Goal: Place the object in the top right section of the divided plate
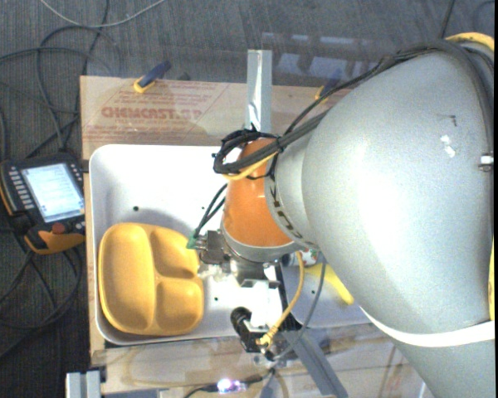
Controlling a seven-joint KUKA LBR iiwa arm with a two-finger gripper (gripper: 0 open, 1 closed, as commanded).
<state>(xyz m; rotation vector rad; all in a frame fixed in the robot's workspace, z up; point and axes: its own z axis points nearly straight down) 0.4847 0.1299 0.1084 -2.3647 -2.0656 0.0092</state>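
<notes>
A yellow divided plate (145,280) lies in the lower left of the left white bin (145,177), with three sections marked by raised ridges. The arm's grey body and orange band (253,210) hang over the bin's right side. The wrist and gripper (212,259) sit right at the plate's right edge, beside its upper right section. The wrist hardware hides the fingertips. No separate object is visible on the plate or under the wrist.
A teach pendant (41,197) lies on the floor to the left of the bench. Cardboard (162,110) lies behind the bin. A black cable loop (249,330) hangs below the wrist. The arm's large grey body (398,197) covers the right bin.
</notes>
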